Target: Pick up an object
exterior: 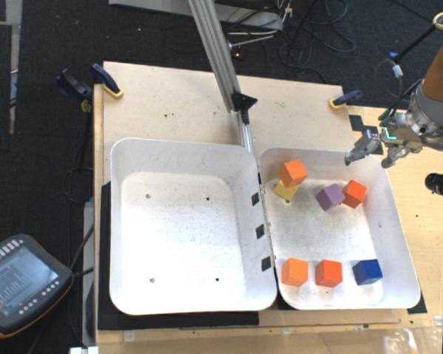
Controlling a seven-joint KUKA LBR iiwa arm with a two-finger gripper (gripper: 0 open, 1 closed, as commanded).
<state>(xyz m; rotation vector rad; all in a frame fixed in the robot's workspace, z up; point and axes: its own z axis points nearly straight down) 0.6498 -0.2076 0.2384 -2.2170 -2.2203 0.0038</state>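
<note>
Seven blocks lie in the right bin [396,241]. Upper group: orange block [293,171] leaning on a yellow block [285,189] near the bin's left wall; purple block [329,197] touching a second orange-red block [355,193] to its right. Lower row, near front rim: orange block [295,272], orange-red block [329,274] just beside it, blue block [367,271] at the right end. Left bin [131,205] sits alongside, rims touching at centre. Both bins on the pale worktop [173,103].

Tool [374,153] is above the right bin's upper right corner, approx. over the rim, well apart from all blocks. Its two fingers are spread apart w/ nothing between them. Arm enters from the right, grey wrist w/ orange band above.

Misc.: metal pole [217,50] slants across worktop's rear; blue-yellow clamps [106,79] at rear corners; handheld pendant [16,284] at lower left, off the worktop.
</note>
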